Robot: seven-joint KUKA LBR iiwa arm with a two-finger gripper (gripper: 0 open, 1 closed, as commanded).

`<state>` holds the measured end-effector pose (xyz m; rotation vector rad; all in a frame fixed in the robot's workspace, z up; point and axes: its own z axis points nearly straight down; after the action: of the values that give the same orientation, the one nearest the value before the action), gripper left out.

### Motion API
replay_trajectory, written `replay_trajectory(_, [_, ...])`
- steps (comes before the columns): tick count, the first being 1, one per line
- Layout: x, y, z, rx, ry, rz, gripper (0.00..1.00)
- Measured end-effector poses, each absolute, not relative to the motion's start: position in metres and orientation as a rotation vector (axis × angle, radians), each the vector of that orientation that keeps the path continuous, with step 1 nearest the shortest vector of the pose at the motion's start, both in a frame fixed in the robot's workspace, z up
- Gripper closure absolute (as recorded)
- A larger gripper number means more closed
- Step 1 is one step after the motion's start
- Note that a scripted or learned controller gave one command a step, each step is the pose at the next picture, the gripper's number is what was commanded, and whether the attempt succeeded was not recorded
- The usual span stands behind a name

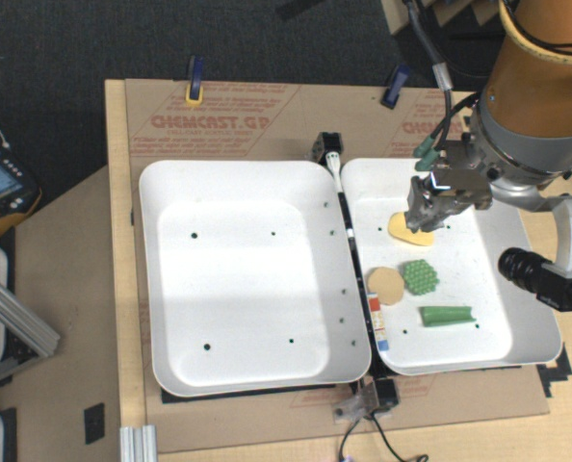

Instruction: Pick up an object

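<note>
Reaching in from the right, the grey arm with its orange band angles down so the gripper (423, 221) sits low in the right bin (488, 349), directly over a flat yellow piece (411, 231) near the bin's middle, jaw state impossible to tell.

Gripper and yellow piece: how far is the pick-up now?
Done: the gripper is down in the right bin, at the yellow piece. In hand: nothing visibly lifted; that piece lies on the bin floor. Left: grasp and raise it. The green ball and green block lie untouched.
</note>
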<state>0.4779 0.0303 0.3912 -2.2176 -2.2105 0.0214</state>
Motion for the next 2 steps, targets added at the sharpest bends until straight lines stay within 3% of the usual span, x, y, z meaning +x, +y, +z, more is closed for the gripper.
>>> replay_trajectory(1, [0.479,-0.013,0.365,-2.223,-2.214,0.006,1.0])
replay_trajectory(2, [0.48,0.02,0.411,-2.22,-2.229,-0.008,1.0])
